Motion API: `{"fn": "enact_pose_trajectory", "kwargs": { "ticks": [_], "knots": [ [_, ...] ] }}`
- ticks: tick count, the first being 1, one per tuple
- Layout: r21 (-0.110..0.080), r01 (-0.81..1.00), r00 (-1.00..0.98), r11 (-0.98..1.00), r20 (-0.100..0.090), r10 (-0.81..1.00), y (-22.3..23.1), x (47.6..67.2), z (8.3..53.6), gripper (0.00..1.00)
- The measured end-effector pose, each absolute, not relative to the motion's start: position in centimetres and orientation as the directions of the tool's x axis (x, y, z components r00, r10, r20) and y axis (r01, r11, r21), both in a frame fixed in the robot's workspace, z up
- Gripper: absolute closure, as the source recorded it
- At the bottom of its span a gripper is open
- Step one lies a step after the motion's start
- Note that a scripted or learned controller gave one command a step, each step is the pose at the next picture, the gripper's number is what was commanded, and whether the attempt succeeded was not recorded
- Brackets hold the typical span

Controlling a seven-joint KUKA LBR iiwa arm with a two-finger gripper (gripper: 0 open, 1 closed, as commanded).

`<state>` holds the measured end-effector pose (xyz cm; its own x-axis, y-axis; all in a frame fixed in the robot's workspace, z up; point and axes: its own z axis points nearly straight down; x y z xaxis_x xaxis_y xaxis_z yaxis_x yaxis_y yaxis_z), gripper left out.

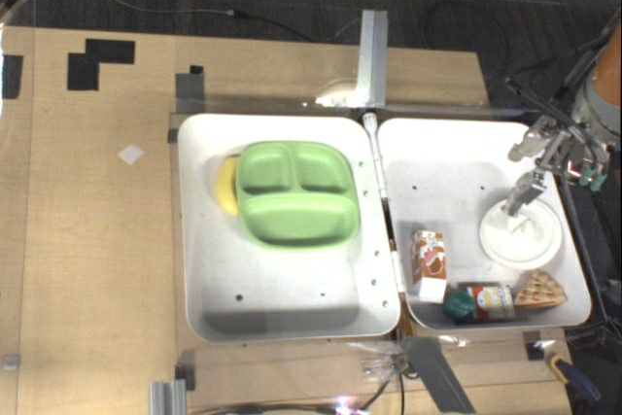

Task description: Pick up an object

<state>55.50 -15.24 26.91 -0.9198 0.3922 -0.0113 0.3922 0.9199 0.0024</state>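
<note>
1. I see my gripper (516,206) reaching in from the right, its slim metal fingers angled down over the right bin (437,151). From this slanted overhead view I cannot tell whether the hand is parted or closed, so I will not claim either.

2. The fingertip end sits over, and may be touching, a round white plastic disc-shaped lid or dish (521,234) lying flat near the right wall of that bin. I cannot confirm contact, and nothing is visibly clamped.

3. Nearer in the same bin lie a small red and white carton (429,257) standing near the left wall, a dark green and red bottle-like item (478,301) on its side along the near edge, and a tan triangular waffle-textured wedge (539,291) just right of it.

4. The left bin (282,306) holds a light green moulded plastic divided tray (295,191) in its far half, with a yellow rounded object (226,187) tucked against the tray's left edge, partly hidden.

5. My judgement of progress: the approach looks done, with the hand down at the white disc. A secure grasp and the lift remain, since every object rests on a bin floor.

6. A flat, low disc may be hard to pinch, so I would watch for a slip.
</note>
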Motion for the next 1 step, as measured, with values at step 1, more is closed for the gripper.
{"fn": "enact_pose_trajectory", "kwargs": {
  "ticks": [1],
  "knots": [
    [0.002,0.331,-0.943,0.943,-0.010,0.331,-15.92,57.89,25.45,0.00]
  ]
}}
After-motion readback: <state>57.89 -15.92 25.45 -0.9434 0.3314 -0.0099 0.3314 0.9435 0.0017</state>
